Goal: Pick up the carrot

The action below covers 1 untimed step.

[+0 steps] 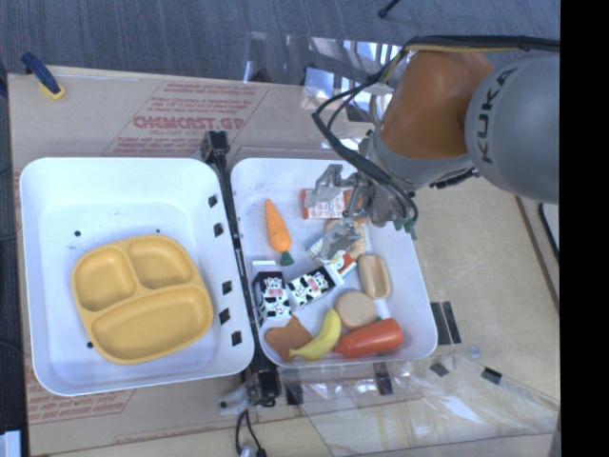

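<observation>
1. The carrot (277, 227) lies in the right bin (249, 181), near its left wall. It is orange with a small green end, and that green end points toward the bottom of the bin.
2. My gripper (344, 219) hangs over the middle of the same bin, to the right of the carrot and apart from it. There is nothing between my fingers. They look a little spread, with a gap between them.
3. I think my job now is to move left until I am right over the carrot.
4. The carrot is long and thin. I want one finger on each long side, so I should turn my wrist to match how it lies.
5. Just below the carrot sits a black and white cow box (288, 293). A small red and white pack (324, 203) lies to its right. I should come down straight so I do not bump them.
6. The bin wall is near the carrot's left side. My left finger needs room there, so I must go slow.
7. The yellow tray (143, 298) is in the left bin (43, 255). I do not need it.
</observation>
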Available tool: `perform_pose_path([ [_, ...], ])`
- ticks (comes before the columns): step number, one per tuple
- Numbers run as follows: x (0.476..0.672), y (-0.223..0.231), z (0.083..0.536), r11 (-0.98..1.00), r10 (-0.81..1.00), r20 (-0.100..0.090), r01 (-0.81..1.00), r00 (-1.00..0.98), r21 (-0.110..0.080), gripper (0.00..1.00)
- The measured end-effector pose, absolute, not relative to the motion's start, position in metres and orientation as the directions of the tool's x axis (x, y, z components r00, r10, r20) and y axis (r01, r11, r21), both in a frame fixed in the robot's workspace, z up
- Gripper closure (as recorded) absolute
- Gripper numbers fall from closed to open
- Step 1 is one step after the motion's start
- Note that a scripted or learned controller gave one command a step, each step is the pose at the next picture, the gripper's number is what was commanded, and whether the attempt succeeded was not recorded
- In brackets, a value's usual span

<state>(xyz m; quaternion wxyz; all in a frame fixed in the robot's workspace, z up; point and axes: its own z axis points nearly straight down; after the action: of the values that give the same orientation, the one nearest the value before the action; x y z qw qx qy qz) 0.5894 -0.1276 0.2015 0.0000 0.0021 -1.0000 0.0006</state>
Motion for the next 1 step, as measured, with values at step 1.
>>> perform_pose_path([
  [1, 0.586, -0.0993, 0.1108, 0.997, -0.083, -0.018, -0.083, -0.996, -0.002, 0.0],
])
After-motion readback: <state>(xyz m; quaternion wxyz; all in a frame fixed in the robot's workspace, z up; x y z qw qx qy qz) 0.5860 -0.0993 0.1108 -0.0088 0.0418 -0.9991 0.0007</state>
